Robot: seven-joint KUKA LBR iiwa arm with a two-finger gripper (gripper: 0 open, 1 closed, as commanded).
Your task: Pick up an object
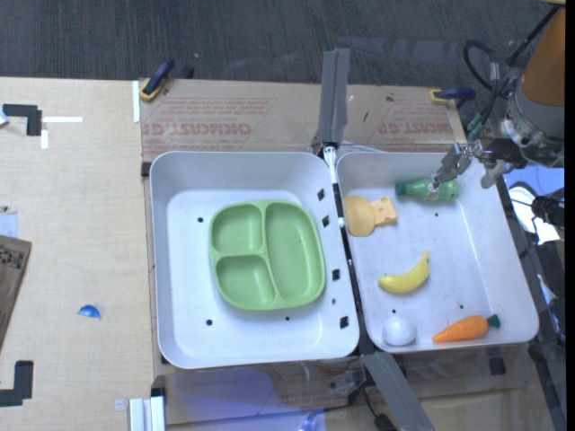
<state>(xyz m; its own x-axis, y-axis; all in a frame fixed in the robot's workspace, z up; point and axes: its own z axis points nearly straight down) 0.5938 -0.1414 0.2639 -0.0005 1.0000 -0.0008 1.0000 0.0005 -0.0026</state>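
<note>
Gripper [446, 180], fingers' state unclear, touches one green bottle [427, 189]; below it: one yellow toy [368, 215], one banana [405, 276], one carrot [464, 329], one white ball [398, 331].

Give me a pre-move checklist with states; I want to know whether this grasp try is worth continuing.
1. Pincer sits over the green bottle: ok.
2. Bottle held between the pincer's tips: cannot tell.
3. Bottle lies inside the right bin, near its far wall: ok.
4. Yellow duck lies apart from the bottle: ok.
5. Banana, carrot and white ball lie apart from the pincer: ok.
</note>
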